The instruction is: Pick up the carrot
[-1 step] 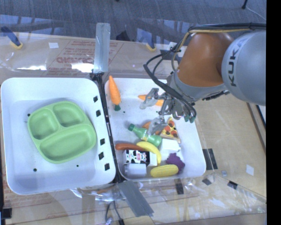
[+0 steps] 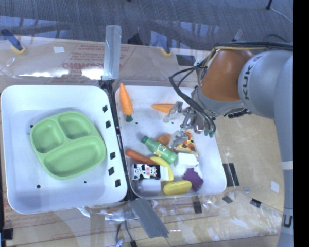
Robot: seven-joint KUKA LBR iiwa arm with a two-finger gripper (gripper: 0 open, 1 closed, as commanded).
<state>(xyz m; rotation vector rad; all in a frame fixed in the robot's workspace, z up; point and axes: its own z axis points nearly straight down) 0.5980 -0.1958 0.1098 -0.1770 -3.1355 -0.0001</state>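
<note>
- Near you, the right bin (image 2: 216, 163) is full of toy food: a yellow piece (image 2: 177, 187), a purple piece (image 2: 194, 178), a black and white carton (image 2: 146, 171), a green bottle (image 2: 159, 148) and a pizza slice (image 2: 186, 146).
- The gripper (image 2: 188, 123) hangs over the middle of that bin, just above the pizza slice. You cannot tell if its jaws are wide or narrow, and I see nothing in them.
- The carrot (image 2: 125, 101) lies at the far left of the right bin, by the wall between the bins, well apart from the gripper. So the job is not done; reaching and grabbing are both left.
- A second orange piece (image 2: 164, 107) lies near the gripper; do not mix them up.
- The left bin (image 2: 20, 179) holds a green plate (image 2: 68, 144).
- Both bins sit on a table (image 2: 247, 153) with clear plastic on it. Beyond is a dark floor (image 2: 67, 4).
</note>
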